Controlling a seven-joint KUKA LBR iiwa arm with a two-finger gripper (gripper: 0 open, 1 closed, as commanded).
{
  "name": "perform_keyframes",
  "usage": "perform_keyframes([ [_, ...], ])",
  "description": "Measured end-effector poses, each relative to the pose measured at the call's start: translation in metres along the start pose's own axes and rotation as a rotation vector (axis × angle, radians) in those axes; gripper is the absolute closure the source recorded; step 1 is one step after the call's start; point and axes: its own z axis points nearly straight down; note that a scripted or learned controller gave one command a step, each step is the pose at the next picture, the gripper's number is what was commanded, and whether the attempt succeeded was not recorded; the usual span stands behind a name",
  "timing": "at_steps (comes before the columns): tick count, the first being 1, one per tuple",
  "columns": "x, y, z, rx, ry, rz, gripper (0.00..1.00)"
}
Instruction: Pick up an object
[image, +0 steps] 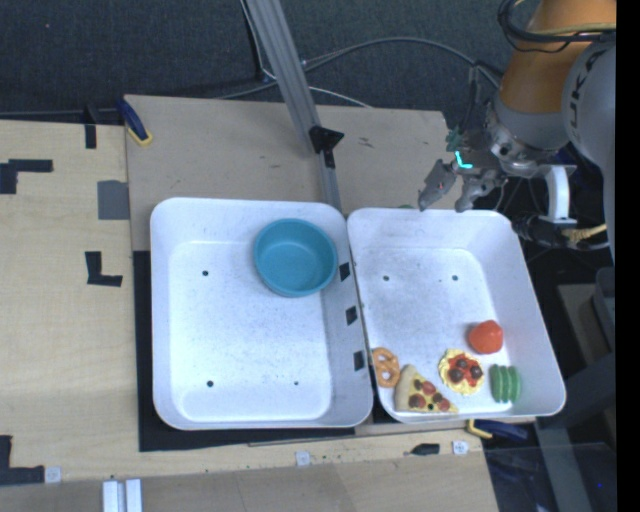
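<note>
Camera view: two-finger gripper (449, 193) hovers over the far rim of the right white bin (432, 232), jaws spread, nothing between them. Round red tomato-like toy (485, 336) lies well below the jaws, near the bin's right wall. Blue round bowl (294, 257) sits far left of the jaws.

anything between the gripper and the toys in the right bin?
Nothing visible. The gripper hangs over the far rim of the right bin. The tomato, green piece, two pizza pieces and pretzel lie at the near end, with bare bin floor between. The blue bowl sits in the left bin.
</note>
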Motion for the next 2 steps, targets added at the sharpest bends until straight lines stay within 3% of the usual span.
perform_keyframes([
  [1,0.000,0.000,0.000,0.000,0.000,0.000,0.00],
  [2,-0.005,0.002,0.045,0.004,0.000,0.000,0.00],
])
